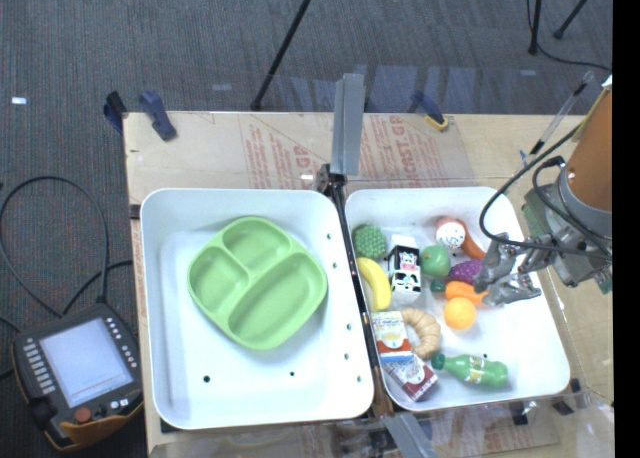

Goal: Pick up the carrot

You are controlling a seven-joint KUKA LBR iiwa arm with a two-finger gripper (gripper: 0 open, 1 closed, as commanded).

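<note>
Two white bins point(160, 246) sit side by side. The left one holds one green divided plate point(258, 281). The right one holds about a dozen toy foods — one banana point(376, 282), one croissant point(424, 328), one green bottle point(474, 370), two small cartons point(392, 336), one cow-print box point(404, 268), two orange fruits point(459, 313), one carrot point(470, 244).

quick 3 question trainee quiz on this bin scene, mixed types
1. True or false: the green divided plate lies in the left bin.
2. Which lies nearest the right bin's front edge? A banana B green bottle C green apple
3. Fill in: the gripper hangs over the ___ bin.

Key: 1 true; 2 B; 3 right
</note>
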